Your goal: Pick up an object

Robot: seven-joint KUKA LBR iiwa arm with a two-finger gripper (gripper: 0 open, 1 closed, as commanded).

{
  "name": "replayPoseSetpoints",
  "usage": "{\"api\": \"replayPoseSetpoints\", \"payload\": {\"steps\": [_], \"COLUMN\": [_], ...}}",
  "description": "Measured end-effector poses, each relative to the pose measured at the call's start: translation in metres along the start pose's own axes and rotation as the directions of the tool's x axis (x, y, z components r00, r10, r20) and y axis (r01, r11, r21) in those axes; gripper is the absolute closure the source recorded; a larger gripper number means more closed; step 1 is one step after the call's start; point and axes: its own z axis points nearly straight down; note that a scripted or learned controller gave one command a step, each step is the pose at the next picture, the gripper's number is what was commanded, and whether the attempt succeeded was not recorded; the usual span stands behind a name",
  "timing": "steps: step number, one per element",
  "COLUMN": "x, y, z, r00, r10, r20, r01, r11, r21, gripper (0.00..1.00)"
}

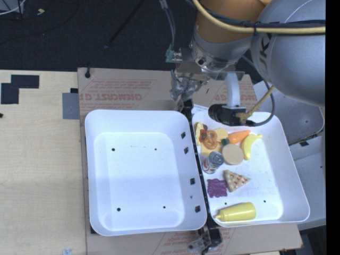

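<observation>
My gripper (182, 93) hangs above the back edge of the bench, over the divide between the two bins. It is clear of every object. The right bin (289, 169) holds a pile of toy food. A yellow cheese piece with an orange pretzel (208, 137) lies at its back left. An orange carrot (238, 137), a yellow banana (249, 145) and a tan round disc (232, 154) sit beside it. Nearer the front lie a small can (212, 162), a pizza slice (235, 180), a purple grape bunch (216, 187) and a yellow bottle (235, 212).
The left bin (93, 142) stands next to the right one, with black clips along their shared wall (192, 163). Both rest on a brown cardboard sheet (127, 89). The big grey arm (287, 41) fills the upper right.
</observation>
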Motion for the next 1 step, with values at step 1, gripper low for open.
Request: {"api": "replayPoseSetpoints", "payload": {"steps": [1], "x": [0.0601], "y": [0.0272], "z": [0.1098], "r00": [1.000], "r10": [0.001], "r20": [0.006], "r01": [-0.001], "r11": [1.000], "r21": [0.024], "gripper": [1.00]}}
